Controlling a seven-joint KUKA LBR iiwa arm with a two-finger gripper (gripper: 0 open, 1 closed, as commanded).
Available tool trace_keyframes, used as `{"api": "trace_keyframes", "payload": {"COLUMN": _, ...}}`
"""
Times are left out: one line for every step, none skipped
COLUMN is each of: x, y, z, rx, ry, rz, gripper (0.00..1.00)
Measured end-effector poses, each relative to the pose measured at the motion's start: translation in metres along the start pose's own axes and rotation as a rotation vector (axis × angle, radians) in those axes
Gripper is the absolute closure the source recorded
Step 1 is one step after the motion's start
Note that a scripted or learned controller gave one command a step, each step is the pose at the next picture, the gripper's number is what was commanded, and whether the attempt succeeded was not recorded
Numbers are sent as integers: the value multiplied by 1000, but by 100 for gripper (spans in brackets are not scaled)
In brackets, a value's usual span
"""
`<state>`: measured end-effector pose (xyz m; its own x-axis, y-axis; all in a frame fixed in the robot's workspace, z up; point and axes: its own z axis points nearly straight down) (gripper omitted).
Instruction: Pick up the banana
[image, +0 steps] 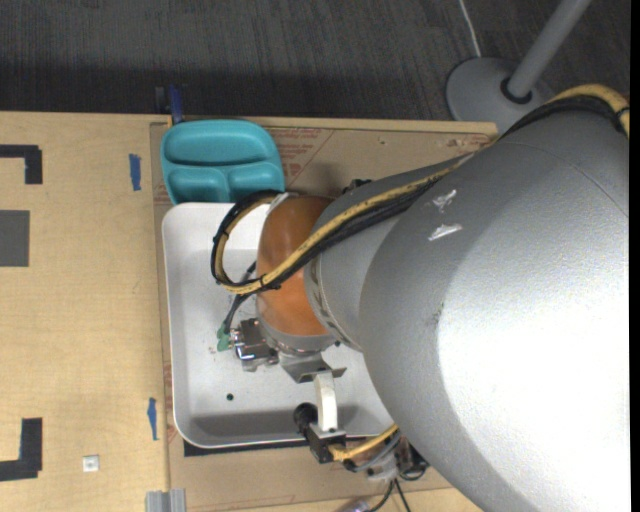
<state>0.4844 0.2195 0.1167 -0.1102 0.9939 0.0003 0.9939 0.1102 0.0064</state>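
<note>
Here the smooth grey arm (480, 300) covers the glossy white bin (190, 300); jaws' state unclear.

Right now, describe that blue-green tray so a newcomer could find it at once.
Start from the big grey arm filling the right side, then find the white bin under its orange band. The teal tray sits on the cardboard at that bin's far edge, the one brightly coloured, moulded piece with rounded compartments.

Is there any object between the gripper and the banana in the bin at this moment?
This cannot be judged. The arm covers most of the white bin, and where it leaves the bin floor bare no banana lies. A teal tray sits behind the bin, apart from it.
</note>
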Motion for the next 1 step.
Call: {"api": "trace_keyframes", "payload": {"x": 0, "y": 0, "z": -10, "rx": -1, "ry": 0, "rz": 0, "gripper": 100}}
